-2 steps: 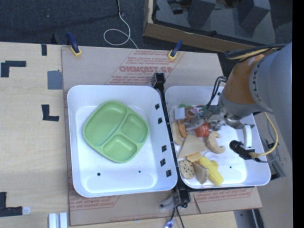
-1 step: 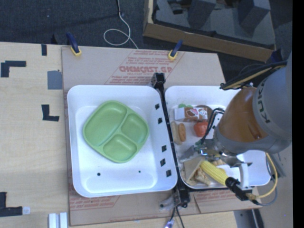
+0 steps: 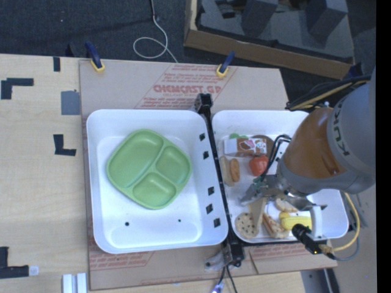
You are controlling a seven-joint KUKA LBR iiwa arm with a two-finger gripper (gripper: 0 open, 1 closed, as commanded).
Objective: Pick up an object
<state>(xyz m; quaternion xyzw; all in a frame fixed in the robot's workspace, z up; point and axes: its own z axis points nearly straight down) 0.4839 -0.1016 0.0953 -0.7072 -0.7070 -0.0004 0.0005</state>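
The arm [image 3: 333, 148] reached in from the right and hung low over the right bin [image 3: 244, 118], its grey body and orange band covering most of that bin's right half. The gripper [image 3: 264, 191] sat at the arm's lower left end, pointing toward the bin's middle — a cluster of dark and metallic parts just above the food items. Whether the tool was released, clenched or grasping anything could not be told: its tip was small and blurred against the clutter, and nothing could be seen plainly caught in it.

Several toy foods lay in the right bin. A red tomato [image 3: 259, 164] sat just above and left of the gripper, very near it, though contact could not be made out. Above the tomato lay a brown-and-white packaged item [image 3: 249, 144], close to the bin's upper wall. A hot dog [image 3: 232, 170] rested to the left, near the divider between the bins. Below the gripper lay a speckled round cookie [image 3: 246, 224] by the lower rim, with a slice-like piece [image 3: 272, 224] just beside it and a yellow item [image 3: 297, 218] further right, partly under the arm.

The left bin [image 3: 110, 231] held a green divided plate [image 3: 149, 168] — lying flat and turned at an angle, well apart from the gripper.
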